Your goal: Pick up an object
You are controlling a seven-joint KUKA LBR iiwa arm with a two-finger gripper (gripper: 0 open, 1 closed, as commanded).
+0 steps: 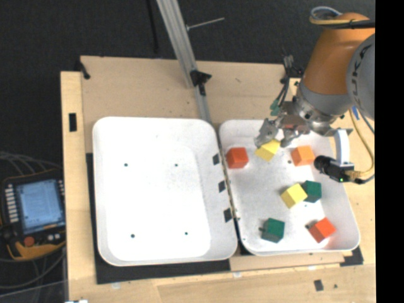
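Your grey arm with the orange band point(334, 55) reaches in from the right and hangs over the far part of the right-hand shallow white bin point(252, 245). Its hand point(278, 139) sits directly above a yellow wooden-looking cube point(267, 150), with one finger visible on each side of the cube's top; the fingers appear closed on it, though you cannot confirm whether the cube is lifted clear of the bin floor.

Contents of the right bin, as you see them:
- an orange-red cube point(237, 158) near the left wall, just beside the yellow cube;
- a paler orange cube point(303, 155) to the right of the hand;
- a second yellow cube point(293, 195) touching a dark green cube point(312, 190) at mid-bin;
- another green cube point(273, 230) near the front;
- a red-orange cube point(322, 230) at the front right corner.

The left-hand white bin point(154, 188) lies alongside on the pale wooden counter point(132, 87). A handheld control pendant with a lit screen point(35, 207) rests off the counter's left edge.
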